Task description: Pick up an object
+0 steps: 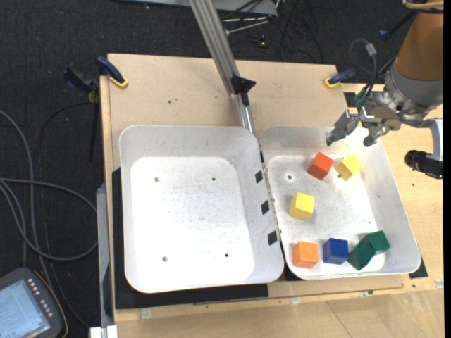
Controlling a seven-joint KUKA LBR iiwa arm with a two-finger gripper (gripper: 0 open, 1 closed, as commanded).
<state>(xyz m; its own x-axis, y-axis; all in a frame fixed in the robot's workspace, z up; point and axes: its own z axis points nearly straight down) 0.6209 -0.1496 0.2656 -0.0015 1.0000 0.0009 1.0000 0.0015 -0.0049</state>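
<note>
Orange block [320, 165] (small cube, tilted on a corner), lying near the far edge of the right bin [394, 210], just below the gripper [354, 131], whose fingers stand apart, holding nothing.

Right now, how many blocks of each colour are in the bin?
Orange blocks: 2
Yellow blocks: 2
Blue block: 1
Green blocks: 2
Total: 7, all in the right bin.
</note>
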